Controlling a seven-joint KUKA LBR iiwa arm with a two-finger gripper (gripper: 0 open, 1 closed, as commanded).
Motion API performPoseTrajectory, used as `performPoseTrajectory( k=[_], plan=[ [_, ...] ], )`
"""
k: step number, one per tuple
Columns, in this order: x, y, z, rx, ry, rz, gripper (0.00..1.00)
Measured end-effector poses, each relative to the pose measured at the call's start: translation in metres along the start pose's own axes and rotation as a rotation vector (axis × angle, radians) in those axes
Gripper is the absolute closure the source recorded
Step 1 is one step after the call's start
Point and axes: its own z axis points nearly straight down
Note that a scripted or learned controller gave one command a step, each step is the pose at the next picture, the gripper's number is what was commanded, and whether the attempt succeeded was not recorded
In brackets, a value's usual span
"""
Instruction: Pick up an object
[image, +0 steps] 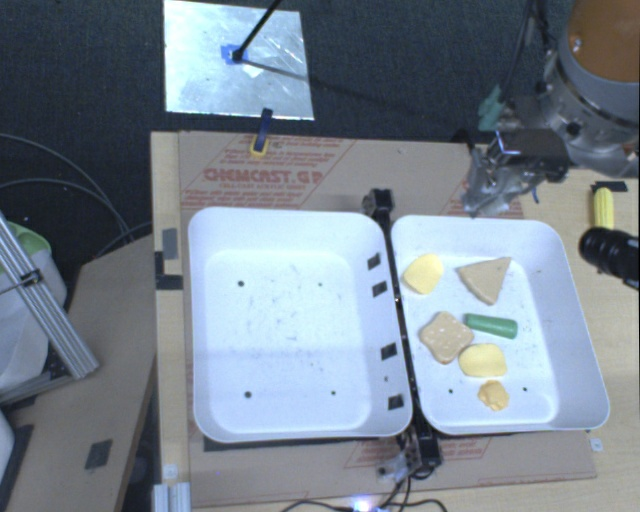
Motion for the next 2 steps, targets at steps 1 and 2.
performPoseTrajectory(
  k=[1, 2],
  plan=[
    [-0.168, -0.002, -0.003, -0.001, -0.006, 0.023, 1.00],
    [-0.112, 0.000, -0.003, 0.000, -0.002, 0.000, 1.00]
  ],
)
